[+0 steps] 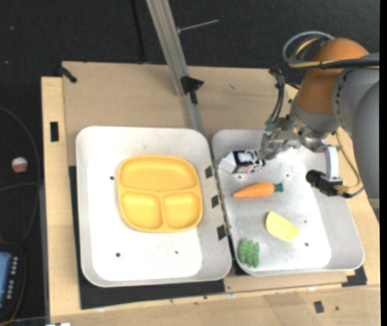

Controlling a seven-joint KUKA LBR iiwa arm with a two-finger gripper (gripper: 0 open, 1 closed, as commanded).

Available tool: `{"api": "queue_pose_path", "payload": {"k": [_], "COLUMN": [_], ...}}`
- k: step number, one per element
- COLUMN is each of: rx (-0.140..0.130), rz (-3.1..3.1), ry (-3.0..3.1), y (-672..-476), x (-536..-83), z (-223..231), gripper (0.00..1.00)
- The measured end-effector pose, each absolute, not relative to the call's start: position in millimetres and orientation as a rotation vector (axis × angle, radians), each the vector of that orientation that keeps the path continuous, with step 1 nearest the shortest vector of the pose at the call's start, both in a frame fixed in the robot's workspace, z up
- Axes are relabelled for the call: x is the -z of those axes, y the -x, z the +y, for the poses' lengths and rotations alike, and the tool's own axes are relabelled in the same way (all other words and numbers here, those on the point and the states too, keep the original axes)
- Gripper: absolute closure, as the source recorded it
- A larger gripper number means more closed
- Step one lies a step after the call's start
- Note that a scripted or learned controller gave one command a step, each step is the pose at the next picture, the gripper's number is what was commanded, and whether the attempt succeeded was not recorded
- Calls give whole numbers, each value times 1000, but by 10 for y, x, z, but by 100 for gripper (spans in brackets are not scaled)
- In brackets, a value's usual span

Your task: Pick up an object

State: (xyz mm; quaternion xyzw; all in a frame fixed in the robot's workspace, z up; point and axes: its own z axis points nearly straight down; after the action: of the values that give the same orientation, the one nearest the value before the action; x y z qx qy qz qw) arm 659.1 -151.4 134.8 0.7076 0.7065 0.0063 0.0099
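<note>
The right bin (336,246) holds an orange carrot (253,191) near its middle. A yellow wedge (281,227) lies below the carrot, and a green broccoli piece (248,251) sits at the front left corner. A small white and dark object (242,161) rests at the bin's back left. My gripper (267,147) hangs low over the back of this bin, just right of that small object and above the carrot. Whether it touches the object is unclear.
The left bin (98,250) holds a yellow three-compartment tray (159,192). A slanted metal pole (173,53) rises from the bench behind the two bins. The grey arm with its orange band (329,80) comes in from the upper right.
</note>
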Motion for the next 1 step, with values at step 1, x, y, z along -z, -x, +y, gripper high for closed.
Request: {"api": "queue_pose_path", "payload": {"k": [1], "rx": [-6], "rz": [2220], "ry": [-2214], "y": [-6692], "x": [-1852], "z": [-1491], "gripper": [100]}}
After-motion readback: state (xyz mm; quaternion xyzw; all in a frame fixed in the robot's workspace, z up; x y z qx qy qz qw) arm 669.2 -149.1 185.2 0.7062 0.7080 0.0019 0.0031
